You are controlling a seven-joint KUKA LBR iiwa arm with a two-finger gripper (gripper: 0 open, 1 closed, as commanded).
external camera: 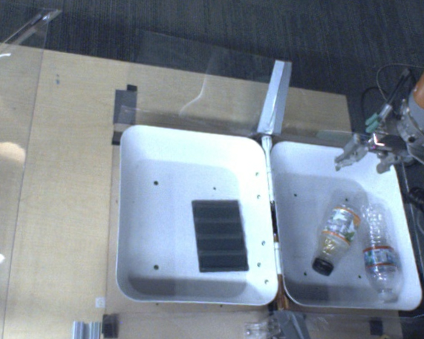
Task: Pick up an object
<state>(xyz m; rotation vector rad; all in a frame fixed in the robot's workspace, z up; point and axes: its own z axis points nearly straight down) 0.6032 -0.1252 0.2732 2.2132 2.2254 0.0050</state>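
Nothing has been lifted yet. The claw (364,156) hovers over the far edge of the right bin (301,174), its fingers apart and holding nothing. Two plastic bottles (337,237) lie side by side nearer the front (one dark-capped), well clear of it. Descent, grasp and lift all remain. A black ridged block (220,235) rests in the left bin (145,166).

Two clear glossy plastic bottles (337,237) (377,255) are seen; the bins (143,151) look smooth white plastic, the bench (53,187) matt wood.
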